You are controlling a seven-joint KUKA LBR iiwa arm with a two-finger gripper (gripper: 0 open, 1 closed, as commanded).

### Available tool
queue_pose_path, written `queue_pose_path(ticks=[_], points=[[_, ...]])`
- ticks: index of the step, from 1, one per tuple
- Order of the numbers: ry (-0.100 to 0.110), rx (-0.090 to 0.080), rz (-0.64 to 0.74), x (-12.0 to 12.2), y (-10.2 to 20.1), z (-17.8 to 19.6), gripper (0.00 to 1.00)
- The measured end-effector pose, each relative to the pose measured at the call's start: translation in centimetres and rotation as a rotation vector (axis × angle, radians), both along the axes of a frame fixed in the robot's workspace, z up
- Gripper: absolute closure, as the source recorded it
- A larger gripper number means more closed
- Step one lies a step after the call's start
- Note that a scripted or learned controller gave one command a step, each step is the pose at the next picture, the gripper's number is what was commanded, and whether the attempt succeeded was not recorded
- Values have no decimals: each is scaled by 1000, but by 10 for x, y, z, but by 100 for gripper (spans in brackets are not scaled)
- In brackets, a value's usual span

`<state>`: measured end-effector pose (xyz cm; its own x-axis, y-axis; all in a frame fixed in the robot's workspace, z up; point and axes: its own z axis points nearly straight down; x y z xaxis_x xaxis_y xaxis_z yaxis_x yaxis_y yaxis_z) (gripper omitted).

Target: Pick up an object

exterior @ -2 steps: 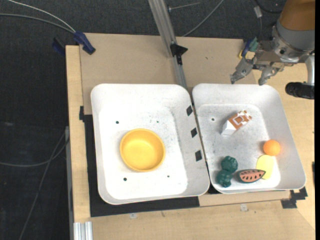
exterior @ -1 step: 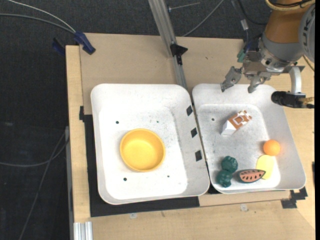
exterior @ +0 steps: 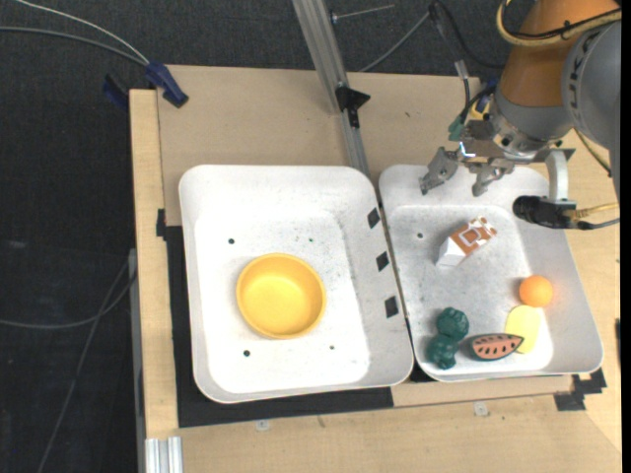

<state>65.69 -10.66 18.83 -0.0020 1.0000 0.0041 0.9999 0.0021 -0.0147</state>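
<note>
Nearest the camera, along the front wall of the right bin [exterior: 493,286], lie a green toy [exterior: 447,337], a watermelon slice [exterior: 492,346] touching it, and a yellow piece [exterior: 526,325] just behind the slice. An orange ball [exterior: 535,290] sits just beyond the yellow piece. A small white-and-orange carton [exterior: 466,242] lies alone on its side nearer the middle of that bin.

The pincer [exterior: 461,177] hangs over the far rim of the right bin, spread wide, with nothing between its fingers. This looks like the approach step: nothing is picked yet. The carton is the closest thing to it, with bare floor all round, so it seems the likeliest target. The next move would call for bringing the pincer toward the camera until it is over the carton, turning the fingers to span its narrow side, and then coming down.

The left bin [exterior: 286,215] holds a yellow bowl [exterior: 281,294], well apart from the arm. A metal pole [exterior: 320,28] slants down to the table [exterior: 256,116] at the gap between the bins, left of the pincer and probably out of its way. The crowded front group would be harder to grasp cleanly, as the slice could drag its neighbours. The ball may roll.
</note>
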Motion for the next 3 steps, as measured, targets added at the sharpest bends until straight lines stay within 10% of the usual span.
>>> queue_pose_path(ticks=[1,2,3], points=[[0,0,-2,-3,2,-43,0],[-9,1,-2,-1,2,-26,100],[-23,-4,-1,9,2,24,100]])
